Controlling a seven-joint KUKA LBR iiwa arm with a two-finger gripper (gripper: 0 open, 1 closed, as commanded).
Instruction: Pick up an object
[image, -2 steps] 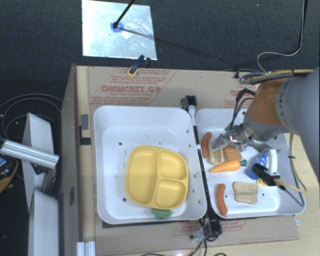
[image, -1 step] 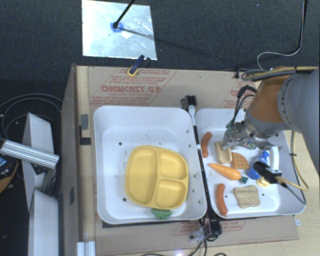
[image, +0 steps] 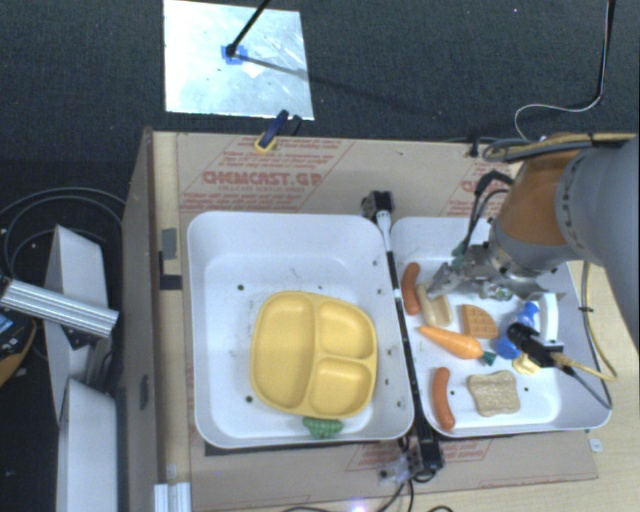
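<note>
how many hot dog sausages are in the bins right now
2. One sausage lies at the right bin's left wall, near the gripper; the other sausage lies at its front left, beside the toast. The arm may hide more.

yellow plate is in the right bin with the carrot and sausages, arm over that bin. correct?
Not quite. The camera view shows the yellow plate in the left bin. The carrot and sausages lie in the right bin, and the arm is over that bin.
</note>
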